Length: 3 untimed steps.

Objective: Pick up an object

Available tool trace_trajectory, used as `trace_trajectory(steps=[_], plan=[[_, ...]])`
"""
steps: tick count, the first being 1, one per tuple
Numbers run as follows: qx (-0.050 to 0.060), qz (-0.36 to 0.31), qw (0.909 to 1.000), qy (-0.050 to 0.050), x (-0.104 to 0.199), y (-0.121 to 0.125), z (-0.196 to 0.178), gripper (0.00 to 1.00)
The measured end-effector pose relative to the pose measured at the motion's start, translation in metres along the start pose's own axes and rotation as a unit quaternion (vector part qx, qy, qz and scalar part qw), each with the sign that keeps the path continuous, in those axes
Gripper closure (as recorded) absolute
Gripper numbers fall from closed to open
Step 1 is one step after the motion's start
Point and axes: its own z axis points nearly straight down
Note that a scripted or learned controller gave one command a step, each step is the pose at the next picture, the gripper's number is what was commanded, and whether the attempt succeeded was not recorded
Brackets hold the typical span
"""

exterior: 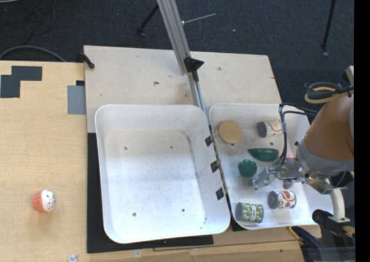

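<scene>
Right now your gripper (263, 179) sits low in the right bin (300, 220), jaws apparently apart and gripping nothing, just beside the green cup (247, 168). That cup looks light, stiff and slick; pinch it across the rim.

No text can be read — the can (249, 212) labels are too small.

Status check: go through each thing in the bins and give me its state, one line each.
Tan disc: lying flat, right bin.
Small can: on its side.
Green bowl: tilted.
Green cup: resting free.
Peas can: on its side.
Red-labelled can: on its side.
Gripper: low in the right bin.
</scene>
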Motion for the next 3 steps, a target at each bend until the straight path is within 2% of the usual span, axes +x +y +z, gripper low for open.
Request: trace_trajectory(steps=[1, 2, 3], plan=[[-0.005, 0.000, 1.0000, -0.001, 0.000, 0.001, 0.048, 0.00], [-0.004, 0.003, 1.0000, 0.000, -0.001, 0.000, 0.037, 1.00], [-0.006, -0.001, 1.0000, -0.002, -0.005, 0.000, -0.026, 1.00]])
